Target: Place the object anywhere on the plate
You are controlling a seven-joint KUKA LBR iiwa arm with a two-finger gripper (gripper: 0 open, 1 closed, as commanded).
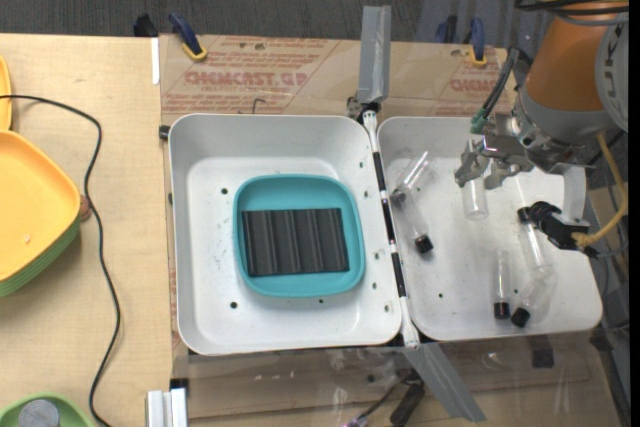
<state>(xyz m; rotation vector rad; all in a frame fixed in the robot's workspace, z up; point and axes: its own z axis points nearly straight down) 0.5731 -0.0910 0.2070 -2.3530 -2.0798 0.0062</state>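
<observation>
A teal plate [298,190] with a dark ridged middle lies in the left bin [200,245]. Several clear tubes with black caps lie in the right bin [450,305]. One tube [411,174] is near the divider, and two tubes [503,283] [537,267] are at the front right. A loose black cap [423,243] lies left of centre. My gripper [482,173] hangs over the back of the right bin. A short clear tube [474,201] is directly under its tip. I cannot make out whether the tube is gripped or resting on the bin floor.
The arm's orange band [572,55] and its cables fill the upper right. A black clamp [545,216] sticks out below the wrist. Yellow and green dishes [30,215] and a black cable lie on the bench to the left.
</observation>
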